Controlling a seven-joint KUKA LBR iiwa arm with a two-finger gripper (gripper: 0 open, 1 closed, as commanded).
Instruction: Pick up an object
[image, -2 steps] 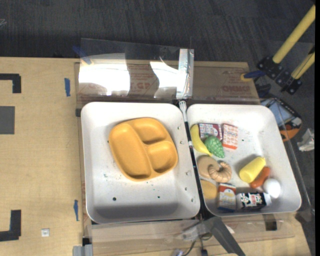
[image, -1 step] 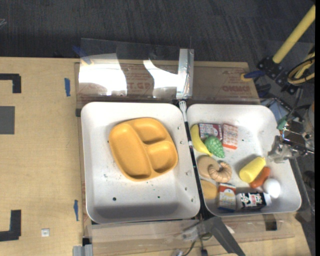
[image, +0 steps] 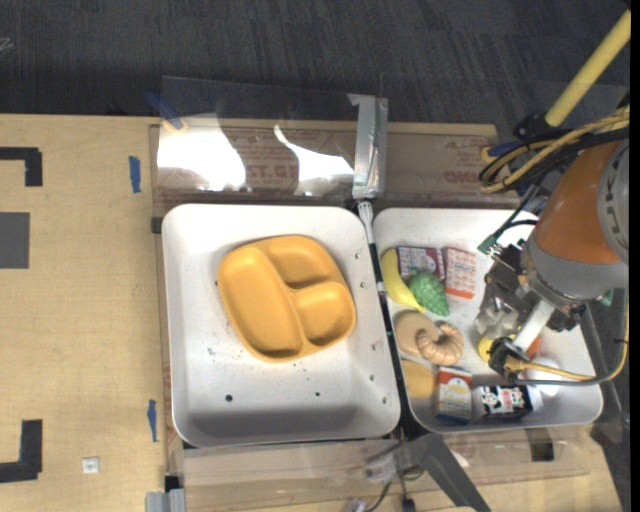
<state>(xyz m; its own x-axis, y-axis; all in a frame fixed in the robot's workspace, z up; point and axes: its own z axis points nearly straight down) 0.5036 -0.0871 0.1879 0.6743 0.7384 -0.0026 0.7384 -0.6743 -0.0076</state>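
Bench: pale board top (image: 80, 300), dark floor behind it. Two white bins sit side by side, touching along their inner edges.

Right bin (image: 575, 395): nine loose items counted, all crowded into its left and front parts.
- one small tan pumpkin (image: 442, 343), near the middle, closest to the gripper
- one pale round item (image: 408, 326), touching the pumpkin's left side
- one black-and-white patterned bottle (image: 500, 401), lying on its side along the front wall
- one small red-and-white box (image: 453, 393), just left of the bottle
- one orange item (image: 418, 380), left of the box; kind cannot be told
- one banana (image: 397, 287), against the left wall
- one green bumpy item (image: 431, 294), beside the banana
- one purple-and-white packet (image: 417, 262) and one red-and-white packet (image: 460, 272), at the back

Gripper (image: 497, 318): over the right bin, just right of the pumpkin, above the bottle. Nothing is seen held. Whether it is open or closed cannot be told at this angle. The grey arm (image: 570, 272) with its one orange band enters from the right.

Left bin (image: 190, 400): one orange divided tray (image: 285, 295), centred and tilted.

One clear plastic sheet (image: 260, 150) stands behind the left bin.
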